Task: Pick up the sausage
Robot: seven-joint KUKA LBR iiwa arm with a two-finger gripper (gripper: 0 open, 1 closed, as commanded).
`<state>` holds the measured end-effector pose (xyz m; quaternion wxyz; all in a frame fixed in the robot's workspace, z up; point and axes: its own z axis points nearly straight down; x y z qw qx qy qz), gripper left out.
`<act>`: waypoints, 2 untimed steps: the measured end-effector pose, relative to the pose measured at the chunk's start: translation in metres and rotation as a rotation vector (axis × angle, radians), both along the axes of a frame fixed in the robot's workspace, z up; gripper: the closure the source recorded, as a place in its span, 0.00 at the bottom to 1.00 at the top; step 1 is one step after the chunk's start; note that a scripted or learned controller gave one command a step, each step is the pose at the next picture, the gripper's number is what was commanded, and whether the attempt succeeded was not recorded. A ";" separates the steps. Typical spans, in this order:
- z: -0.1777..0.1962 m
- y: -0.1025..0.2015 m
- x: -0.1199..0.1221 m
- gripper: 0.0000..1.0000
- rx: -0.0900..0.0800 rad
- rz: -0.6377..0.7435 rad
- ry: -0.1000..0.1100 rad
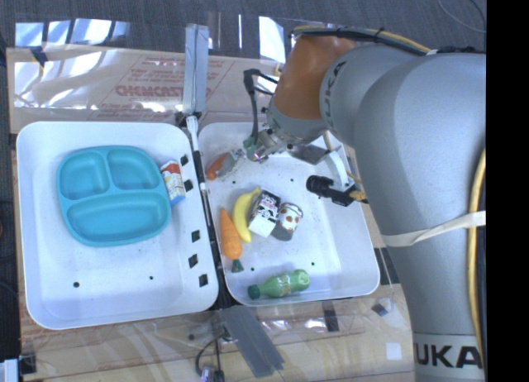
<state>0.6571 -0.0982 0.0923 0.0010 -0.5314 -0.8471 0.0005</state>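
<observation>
- We see the sausage [217, 165] in the right bin's [351, 244] upper left corner, by the divider.
- Banana [242, 213] and carrot [230, 235] lie below it.
- Its long axis slants up-right toward the gripper [256, 150]; jaws' state we cannot tell.

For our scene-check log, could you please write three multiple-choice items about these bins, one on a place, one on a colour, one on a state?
1. Where does the blue divided tray lie?
A. left bin
B. right bin
C. outside the bins

2. What colour is the bottle at the right bin's near edge?
A. red
B. green
C. blue

3. How does the carrot rest?
A. upright
B. leaning on the bottle
C. lying flat

Key: 1 A, it fills much of the left bin. 2 B, its body is green. 3 C, it lies lengthwise beside the banana.
</observation>
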 end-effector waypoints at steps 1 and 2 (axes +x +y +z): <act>0.011 0.001 0.001 1.00 -0.001 0.004 -0.001; 0.011 0.001 0.001 0.00 -0.001 0.004 -0.001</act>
